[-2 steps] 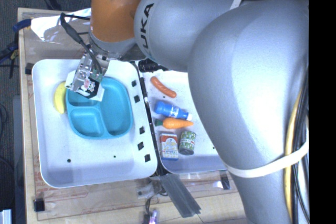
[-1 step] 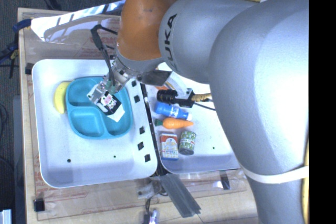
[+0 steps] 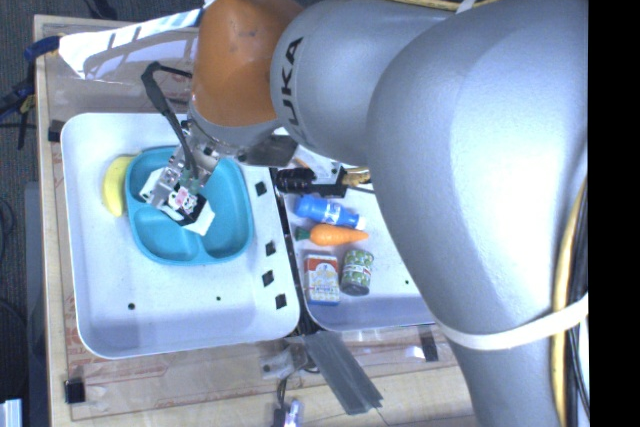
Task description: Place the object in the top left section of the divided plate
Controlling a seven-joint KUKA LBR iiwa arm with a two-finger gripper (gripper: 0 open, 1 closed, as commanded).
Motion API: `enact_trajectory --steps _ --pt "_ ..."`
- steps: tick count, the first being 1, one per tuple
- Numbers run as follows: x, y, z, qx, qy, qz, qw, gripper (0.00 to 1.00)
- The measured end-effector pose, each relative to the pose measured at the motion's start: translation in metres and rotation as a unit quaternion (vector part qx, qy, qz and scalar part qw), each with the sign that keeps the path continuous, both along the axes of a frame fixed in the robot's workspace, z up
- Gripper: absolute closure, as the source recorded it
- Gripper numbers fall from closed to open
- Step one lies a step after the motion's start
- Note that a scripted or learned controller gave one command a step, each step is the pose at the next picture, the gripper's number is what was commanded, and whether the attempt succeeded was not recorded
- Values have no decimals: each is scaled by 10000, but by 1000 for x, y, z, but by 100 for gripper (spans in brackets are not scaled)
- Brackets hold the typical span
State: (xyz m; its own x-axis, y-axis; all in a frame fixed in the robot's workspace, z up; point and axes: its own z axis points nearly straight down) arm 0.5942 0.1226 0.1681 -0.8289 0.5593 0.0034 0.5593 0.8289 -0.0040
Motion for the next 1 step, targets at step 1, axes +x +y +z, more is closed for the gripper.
enact_trajectory --steps 1 --pt "0 0 0 0 -3 0 10000 0"
